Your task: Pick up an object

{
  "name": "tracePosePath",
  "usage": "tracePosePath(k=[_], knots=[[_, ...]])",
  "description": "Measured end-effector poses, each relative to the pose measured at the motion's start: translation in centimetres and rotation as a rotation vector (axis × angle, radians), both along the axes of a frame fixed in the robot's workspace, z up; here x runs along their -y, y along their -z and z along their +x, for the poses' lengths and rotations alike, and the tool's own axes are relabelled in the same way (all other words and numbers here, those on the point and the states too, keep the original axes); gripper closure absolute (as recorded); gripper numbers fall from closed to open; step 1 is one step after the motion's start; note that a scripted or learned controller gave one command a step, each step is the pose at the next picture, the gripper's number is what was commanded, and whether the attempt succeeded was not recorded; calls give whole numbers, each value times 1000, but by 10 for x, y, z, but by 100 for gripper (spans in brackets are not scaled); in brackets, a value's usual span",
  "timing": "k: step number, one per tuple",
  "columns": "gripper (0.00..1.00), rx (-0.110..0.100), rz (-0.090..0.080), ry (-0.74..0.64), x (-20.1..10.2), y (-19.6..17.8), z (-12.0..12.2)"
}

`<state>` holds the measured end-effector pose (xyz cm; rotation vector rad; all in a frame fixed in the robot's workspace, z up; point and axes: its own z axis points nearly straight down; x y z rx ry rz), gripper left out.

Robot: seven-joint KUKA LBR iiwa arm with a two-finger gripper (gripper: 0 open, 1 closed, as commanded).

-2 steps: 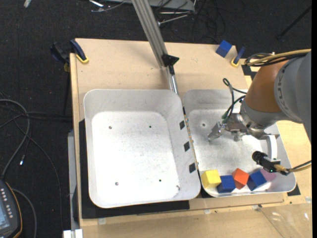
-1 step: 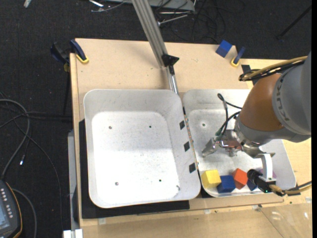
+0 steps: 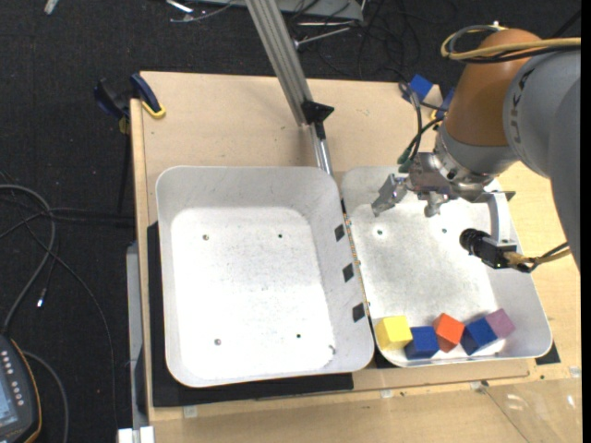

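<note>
Blocks (image 3: pixel 443 333) sit crowded along the near wall of the right bin (image 3: pixel 416 257). Your end effector (image 3: pixel 407 198) hangs near the far end, fingers spread, holding nothing. Go for the yellow block (image 3: pixel 393 330): its left side looks free, so descend squarely over it.

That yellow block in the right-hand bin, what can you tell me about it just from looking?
The yellow block is a small cube, plain and matte, perhaps wood or foam. It sits flat on the floor of the right bin, near the front rim, leftmost in a row of blocks. A blue block sits close against its right side; contact is hard to confirm. The end effector hangs over the bin's far end, well apart from it.
</note>
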<state>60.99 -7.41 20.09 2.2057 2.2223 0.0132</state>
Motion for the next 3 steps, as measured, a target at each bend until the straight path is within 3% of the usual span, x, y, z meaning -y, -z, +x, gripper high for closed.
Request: tracePosePath(k=[1, 2, 3], knots=[[0, -18, 0, 11, 53, 110, 10], [0, -16, 1, 11, 66, 106, -28], [0, -17, 4, 8, 33, 92, -67]])
